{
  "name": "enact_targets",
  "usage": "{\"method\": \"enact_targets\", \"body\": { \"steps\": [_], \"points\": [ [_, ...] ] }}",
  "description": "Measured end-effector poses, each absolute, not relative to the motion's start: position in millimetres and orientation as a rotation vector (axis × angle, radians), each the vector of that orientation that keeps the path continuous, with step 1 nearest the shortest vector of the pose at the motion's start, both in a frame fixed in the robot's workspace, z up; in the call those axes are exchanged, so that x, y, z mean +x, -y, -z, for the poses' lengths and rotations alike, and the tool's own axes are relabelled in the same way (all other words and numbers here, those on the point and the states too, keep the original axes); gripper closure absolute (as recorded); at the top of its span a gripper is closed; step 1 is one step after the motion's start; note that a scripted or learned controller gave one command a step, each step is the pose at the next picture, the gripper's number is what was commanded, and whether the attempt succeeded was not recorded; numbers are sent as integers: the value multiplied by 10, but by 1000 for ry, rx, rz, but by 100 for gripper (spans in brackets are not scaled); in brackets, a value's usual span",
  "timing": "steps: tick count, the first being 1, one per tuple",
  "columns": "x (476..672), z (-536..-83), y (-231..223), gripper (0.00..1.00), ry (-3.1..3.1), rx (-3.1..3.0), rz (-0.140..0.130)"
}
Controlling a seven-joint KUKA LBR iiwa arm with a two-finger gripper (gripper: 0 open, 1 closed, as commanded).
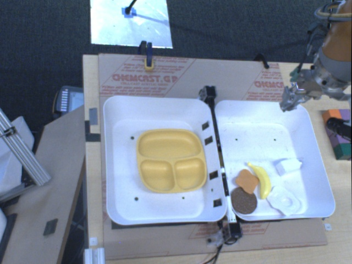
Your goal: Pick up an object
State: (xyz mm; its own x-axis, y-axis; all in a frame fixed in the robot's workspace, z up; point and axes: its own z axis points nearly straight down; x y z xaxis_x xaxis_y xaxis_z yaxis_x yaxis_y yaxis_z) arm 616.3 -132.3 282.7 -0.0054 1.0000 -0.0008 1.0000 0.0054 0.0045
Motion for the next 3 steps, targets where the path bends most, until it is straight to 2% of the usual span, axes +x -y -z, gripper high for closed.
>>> {"method": "enact_targets", "body": {
  "steps": [2,3],
  "points": [
    [6235,-2605,91,100,-2234,2210,-4],
    [6209,-2489,-530,100,-2233,2211,-3]
  ]
}}
